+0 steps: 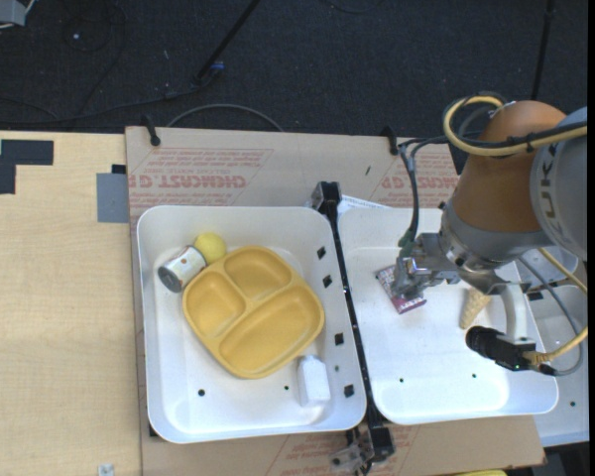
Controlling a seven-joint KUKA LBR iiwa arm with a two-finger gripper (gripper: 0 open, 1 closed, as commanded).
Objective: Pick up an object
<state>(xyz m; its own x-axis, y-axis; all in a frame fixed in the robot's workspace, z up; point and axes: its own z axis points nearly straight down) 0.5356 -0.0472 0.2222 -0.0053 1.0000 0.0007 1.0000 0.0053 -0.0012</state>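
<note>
My gripper point(409, 278) hangs low in the right bin point(446, 385), near its left side. Directly under it lies a small flat purple-and-grey packet point(407, 297), and the gripper touches or nearly touches its top. Whether the packet is held is not visible from this angle. A tan cone-shaped piece point(473, 308) lies just right of the gripper, partly under the arm. The grey arm with its orange band point(511, 167) covers the bin's upper right part.
The left bin point(169, 395) holds a yellow divided plate point(253, 310), a small metal can point(180, 268), a yellow ball point(210, 247) and a white bottle point(312, 380). A black divider point(339, 296) runs between the bins. Cables and a black connector point(496, 347) hang by the arm.
</note>
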